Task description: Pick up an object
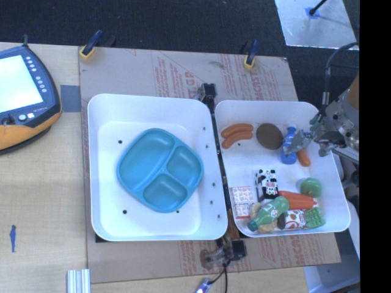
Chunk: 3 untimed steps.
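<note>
The right bin [278, 110] holds several toys. At its right side my gripper [299, 141] hangs low over a small blue object [288, 156] with an orange piece [303, 159] beside it. Whether it touches the blue object is unclear. Left of them lie two sausages [236, 133] and a brown round piece [269, 135]. Lower in the bin are a black-and-white cow [266, 183], a green ball [310, 187], a carrot [297, 199], a green bottle [269, 212] and a red-patterned card [242, 200].
The left bin [101, 163] bears a blue divided plate [160, 170]. A tablet in an orange case [24, 99] lies on the bench at far left. Clamps [90, 44] hold the cardboard sheet at the back edge.
</note>
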Tool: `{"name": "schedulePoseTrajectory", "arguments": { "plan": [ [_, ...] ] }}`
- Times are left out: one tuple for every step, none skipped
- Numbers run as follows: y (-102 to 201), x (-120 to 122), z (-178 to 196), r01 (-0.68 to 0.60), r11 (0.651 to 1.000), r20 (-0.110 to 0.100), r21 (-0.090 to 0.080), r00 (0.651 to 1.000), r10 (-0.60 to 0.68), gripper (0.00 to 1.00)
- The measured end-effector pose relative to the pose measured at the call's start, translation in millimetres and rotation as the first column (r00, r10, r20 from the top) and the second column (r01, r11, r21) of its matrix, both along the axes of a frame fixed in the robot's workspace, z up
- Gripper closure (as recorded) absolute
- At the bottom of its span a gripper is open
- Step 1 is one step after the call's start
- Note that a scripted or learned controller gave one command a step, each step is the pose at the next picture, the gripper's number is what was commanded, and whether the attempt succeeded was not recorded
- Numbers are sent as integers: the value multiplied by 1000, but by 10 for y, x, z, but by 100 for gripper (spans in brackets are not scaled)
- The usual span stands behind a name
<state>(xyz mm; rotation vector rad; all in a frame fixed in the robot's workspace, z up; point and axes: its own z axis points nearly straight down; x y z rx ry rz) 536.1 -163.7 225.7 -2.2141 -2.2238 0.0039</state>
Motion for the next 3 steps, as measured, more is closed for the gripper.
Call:
{"name": "schedulePoseTrajectory", "arguments": {
  "plan": [
    [-371,890,-1201,-3,1000,3,-2,1000,3,0],
    [-379,888,-1100,-5,1000,1,-3,1000,5,100],
    [228,602,20,0,1000,3,0,1000,0,100]
  ]
}}
